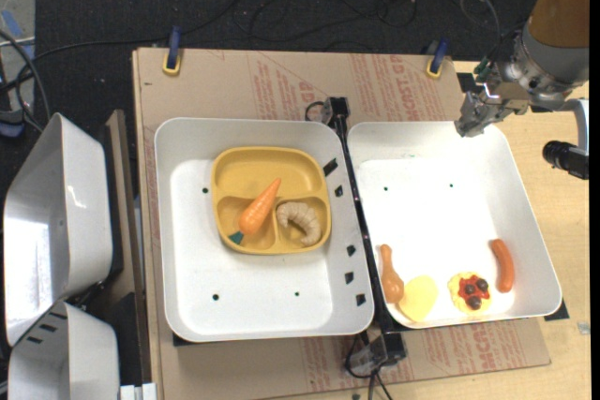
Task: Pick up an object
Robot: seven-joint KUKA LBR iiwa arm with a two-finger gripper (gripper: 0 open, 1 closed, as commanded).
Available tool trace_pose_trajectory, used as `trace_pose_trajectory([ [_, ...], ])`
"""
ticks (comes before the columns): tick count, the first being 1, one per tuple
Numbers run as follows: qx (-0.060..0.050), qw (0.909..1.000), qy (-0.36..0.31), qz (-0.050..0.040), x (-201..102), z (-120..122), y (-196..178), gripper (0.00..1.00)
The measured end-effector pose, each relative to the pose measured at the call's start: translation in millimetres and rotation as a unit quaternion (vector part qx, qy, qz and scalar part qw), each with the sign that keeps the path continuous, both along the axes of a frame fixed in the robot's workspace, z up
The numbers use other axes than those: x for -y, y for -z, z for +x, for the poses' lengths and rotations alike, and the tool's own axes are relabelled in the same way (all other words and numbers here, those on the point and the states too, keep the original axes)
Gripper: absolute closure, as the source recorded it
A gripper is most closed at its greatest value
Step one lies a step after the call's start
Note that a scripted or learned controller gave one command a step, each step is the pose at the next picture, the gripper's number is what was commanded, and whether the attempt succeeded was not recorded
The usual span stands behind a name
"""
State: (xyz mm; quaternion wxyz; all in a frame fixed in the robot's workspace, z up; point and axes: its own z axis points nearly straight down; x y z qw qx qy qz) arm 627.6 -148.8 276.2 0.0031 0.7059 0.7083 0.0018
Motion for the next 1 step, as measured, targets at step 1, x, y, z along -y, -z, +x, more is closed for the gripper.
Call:
trace_pose_trajectory([
  [1,-0.005,1.0,-0.001,0.0014,-45.5,-19.2,17.2,1.0],
])
